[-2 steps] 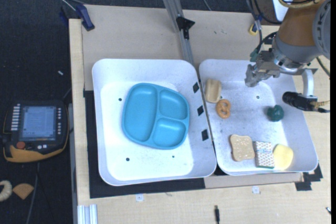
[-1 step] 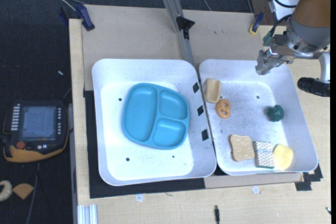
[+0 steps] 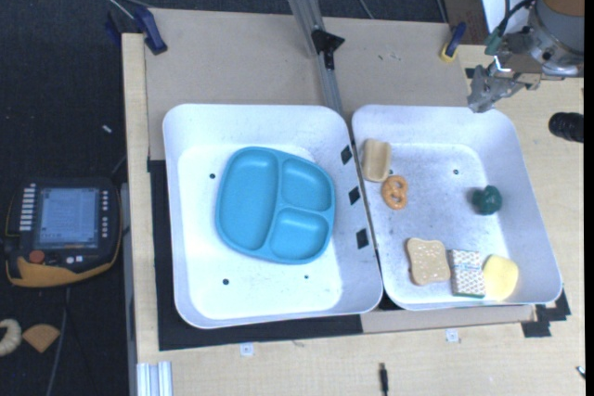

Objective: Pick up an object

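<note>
At the near edge of the right bin (image 3: 520, 164) lay a smooth yellow lump (image 3: 502, 276), a speckled sponge (image 3: 467, 274) and a flat slice of toast (image 3: 428, 261). Farther in sat a round green ball (image 3: 486, 198). The gripper (image 3: 480, 104) hung over the bin's far rim, so the ball lay nearest, just toward the near side. Whether the gripper was open or closed, I could not tell.
</note>
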Robot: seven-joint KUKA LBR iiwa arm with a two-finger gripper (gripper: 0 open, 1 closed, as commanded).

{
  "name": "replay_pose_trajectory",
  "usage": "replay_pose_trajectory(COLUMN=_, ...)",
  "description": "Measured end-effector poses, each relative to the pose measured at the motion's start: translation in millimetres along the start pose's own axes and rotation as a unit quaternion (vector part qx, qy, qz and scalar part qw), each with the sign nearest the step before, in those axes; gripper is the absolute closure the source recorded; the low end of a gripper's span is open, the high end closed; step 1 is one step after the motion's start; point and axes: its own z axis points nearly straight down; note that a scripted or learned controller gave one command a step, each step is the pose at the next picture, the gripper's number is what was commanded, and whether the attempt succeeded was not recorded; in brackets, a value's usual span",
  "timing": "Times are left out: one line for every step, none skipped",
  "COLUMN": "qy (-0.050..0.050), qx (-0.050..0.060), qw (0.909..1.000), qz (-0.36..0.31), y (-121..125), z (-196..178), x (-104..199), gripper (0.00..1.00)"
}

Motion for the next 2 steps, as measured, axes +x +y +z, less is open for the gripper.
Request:
replay_pose_trajectory(qy=0.002, qx=0.005, qw=1.0000, qz=-0.002, y=-4, z=4, x=43, gripper=1.00)
replay_pose_trajectory(qy=0.002, qx=0.006, qw=1.0000, qz=-0.003, y=-7, z=22, x=104, gripper=1.00)
